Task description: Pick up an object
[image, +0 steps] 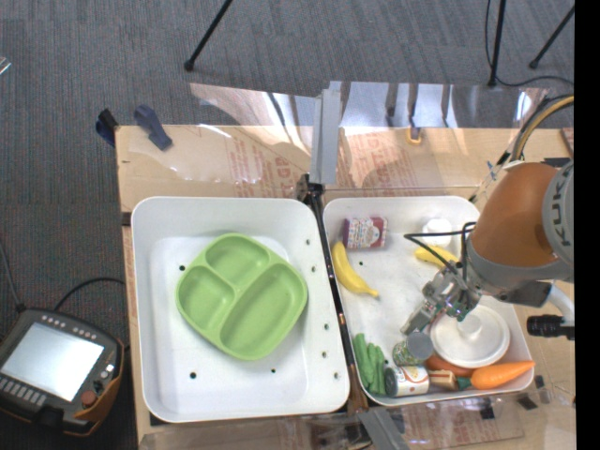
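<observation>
Gripper: gripper [424, 319] low in the right bin [394, 216], near a small can [409, 352] and just beside the white bowl [472, 338].
Jaws: cannot tell how far open; nothing visibly held.
Candidates: banana [352, 269], carrot [502, 374], can, all in the right bin.
Technique: centre over 1 item, descend straight, avoid the bowl rim.
Left bin: green divided plate [242, 294].

A cardboard-topped bench [234, 157] at frame centre carries two white bins: left bin [150, 251], right bin [403, 209].
</observation>
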